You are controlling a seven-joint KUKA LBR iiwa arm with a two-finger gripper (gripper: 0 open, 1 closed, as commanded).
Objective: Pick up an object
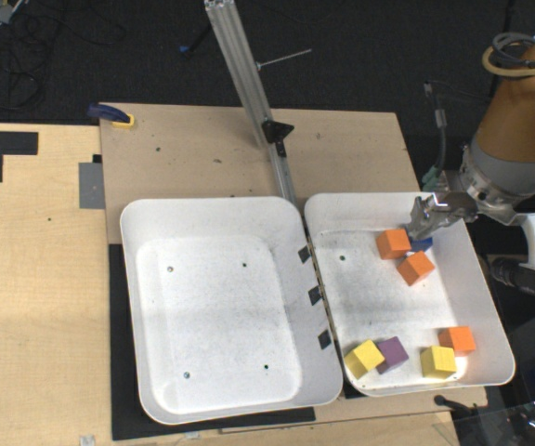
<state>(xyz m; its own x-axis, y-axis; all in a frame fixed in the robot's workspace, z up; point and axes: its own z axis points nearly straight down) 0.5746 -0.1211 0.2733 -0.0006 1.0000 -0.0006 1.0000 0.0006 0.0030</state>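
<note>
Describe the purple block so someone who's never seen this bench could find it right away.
Look in the right bin, along its near edge. At the left end of that edge two blocks touch: a yellow block and, on its right, the purple block. It is the one purple block there; the others are orange, yellow or blue.

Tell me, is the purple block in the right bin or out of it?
In: the purple block lies inside the right bin, touching a yellow block.
</note>
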